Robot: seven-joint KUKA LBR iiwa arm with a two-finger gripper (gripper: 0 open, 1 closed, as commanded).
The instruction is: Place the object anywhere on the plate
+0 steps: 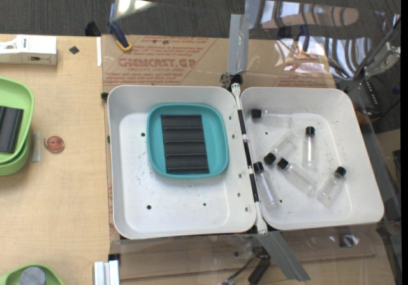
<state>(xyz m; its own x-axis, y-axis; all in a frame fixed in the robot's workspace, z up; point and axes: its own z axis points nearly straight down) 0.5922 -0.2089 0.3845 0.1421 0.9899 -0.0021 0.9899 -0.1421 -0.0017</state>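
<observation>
A teal plate (218, 140) with a dark ribbed insert lies in the left white bin (185, 210), toward its upper middle. Several clear vials with black caps lie scattered in the right white bin (357, 204). One vial (310, 145) lies near the middle of that bin, another (331, 185) at its lower right, and a third (268, 116) near its upper left.
A green tray (19, 143) holding a dark block sits at the far left of the wooden bench. A small round orange piece (55, 143) lies beside it. Cardboard (166, 60) lies behind the bins, and a white box (29, 50) sits at the upper left.
</observation>
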